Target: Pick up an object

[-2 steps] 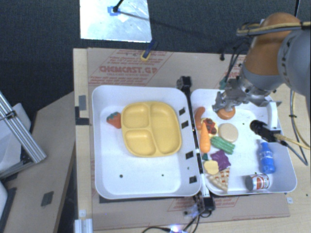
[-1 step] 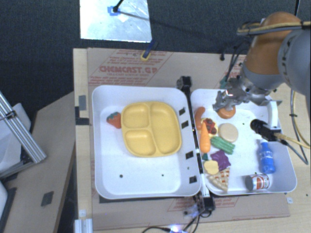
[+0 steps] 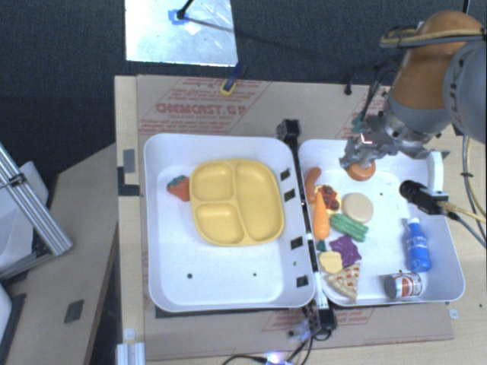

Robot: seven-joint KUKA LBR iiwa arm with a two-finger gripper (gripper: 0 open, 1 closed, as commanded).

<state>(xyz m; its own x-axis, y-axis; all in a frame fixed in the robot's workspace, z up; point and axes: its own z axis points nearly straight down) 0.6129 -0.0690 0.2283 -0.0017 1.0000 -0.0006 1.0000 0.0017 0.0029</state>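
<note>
Over the right bin: the grey arm [image 3: 434,74] reaches in, and its hand [image 3: 364,152] hangs directly above an orange round piece [image 3: 361,171], at the bin's far side.
Hand state: I cannot tell from where I stand; the lower end of the hand blurs into the orange piece beneath it.
Landmark: the right bin [image 3: 456,280]; everything below is placed against it.
Likely target: the orange round piece, judging by the hand's position. It sits apart from the other toys, near the bin's far wall.
Handling guess: it looks like a small plastic play-food piece, so probably light, stiff and a bit slick. A pinch across its widest part seems safest; a rounded top could let it squirt out.
Other contents: a carrot [image 3: 320,217], a cream disc [image 3: 357,206], a green piece [image 3: 349,226], a pizza slice [image 3: 344,282], a blue bottle [image 3: 417,245] and a small can [image 3: 403,285], all nearer the bin's middle and front.
Neighbour to its left: a second bin [image 3: 163,280] holding a yellow divided plate [image 3: 233,201].
</note>
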